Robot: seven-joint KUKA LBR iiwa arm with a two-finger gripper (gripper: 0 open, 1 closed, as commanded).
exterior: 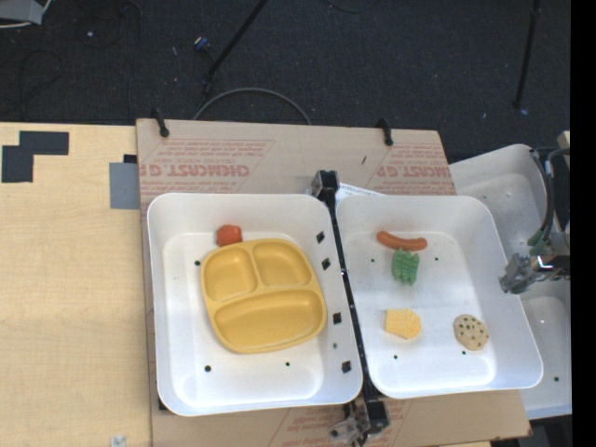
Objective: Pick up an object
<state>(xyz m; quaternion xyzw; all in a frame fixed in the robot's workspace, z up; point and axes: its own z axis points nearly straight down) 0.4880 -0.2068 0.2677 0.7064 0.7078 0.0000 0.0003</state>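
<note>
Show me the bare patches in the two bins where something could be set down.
Right bin: bare floor along the front, below the cheese wedge and cookie. Left bin: strip left of the yellow tray. Crowded around the sausage and green piece.

At the right edge, the arm (557, 194) is mostly cut off, so just a dark curved stretch and some cabling are seen. Its gripper (523, 274) is a small grey blur just beyond the right bin's (507, 250) right wall, too indistinct to read. The red object (229, 235) in the left bin (177, 343) is partly hidden behind the far rim of the yellow divided tray (264, 295), and its kind cannot be made out. The dark clamp (358, 424) at the near end of the divider is cut off by the bottom edge.
</note>
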